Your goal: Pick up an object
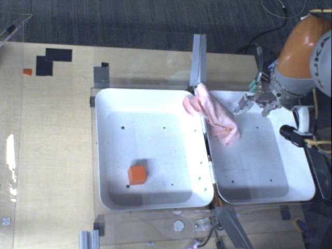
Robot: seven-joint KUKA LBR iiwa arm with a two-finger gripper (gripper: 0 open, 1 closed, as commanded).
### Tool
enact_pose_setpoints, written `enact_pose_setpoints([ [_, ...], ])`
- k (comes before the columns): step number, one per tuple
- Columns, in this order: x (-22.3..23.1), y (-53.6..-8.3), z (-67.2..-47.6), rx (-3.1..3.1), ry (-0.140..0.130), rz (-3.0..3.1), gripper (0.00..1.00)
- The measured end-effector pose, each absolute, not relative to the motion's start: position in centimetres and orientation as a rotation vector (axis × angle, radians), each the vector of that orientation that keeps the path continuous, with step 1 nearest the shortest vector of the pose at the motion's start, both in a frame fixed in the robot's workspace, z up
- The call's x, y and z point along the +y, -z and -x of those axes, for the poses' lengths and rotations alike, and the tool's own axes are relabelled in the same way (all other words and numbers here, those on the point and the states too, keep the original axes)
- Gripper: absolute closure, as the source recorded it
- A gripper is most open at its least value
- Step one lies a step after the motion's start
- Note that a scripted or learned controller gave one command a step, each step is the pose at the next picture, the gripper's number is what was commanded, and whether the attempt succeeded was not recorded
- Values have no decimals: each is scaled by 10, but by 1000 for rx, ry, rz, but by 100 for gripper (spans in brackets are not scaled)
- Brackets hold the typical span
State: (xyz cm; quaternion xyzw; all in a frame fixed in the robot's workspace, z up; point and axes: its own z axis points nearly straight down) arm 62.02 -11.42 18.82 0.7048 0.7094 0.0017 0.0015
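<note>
Well, start with the big things: you have two shallow white plastic bins on the wooden bench, the left bin [109, 139] and the right bin [270, 180], touching along the middle. Your grey arm with the orange band [303, 51] reaches in over the right bin's far corner. Its two-finger gripper [255, 104] hangs there with its fingers spread apart, and nothing is between them.

Next comes the soft pink cloth [215, 117]. It lies draped over the wall between the bins, mostly in the right bin, near the gripper. It looks light and floppy, so it should bunch up when you pinch it. I would grab a thick fold near its lower end.

Smallest is the little orange block [137, 175], in the left bin's near part. It looks hard and light; pinch its two flat sides.
</note>
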Motion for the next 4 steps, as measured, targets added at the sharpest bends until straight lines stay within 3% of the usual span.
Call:
enact_pose_setpoints([
  [1,-101,-96,-641,2349,-24,-2055,0],
  [3,-98,-97,-561,2483,-29,-1876,0],
  [4,-94,-97,-508,2672,-24,-1584,0],
])
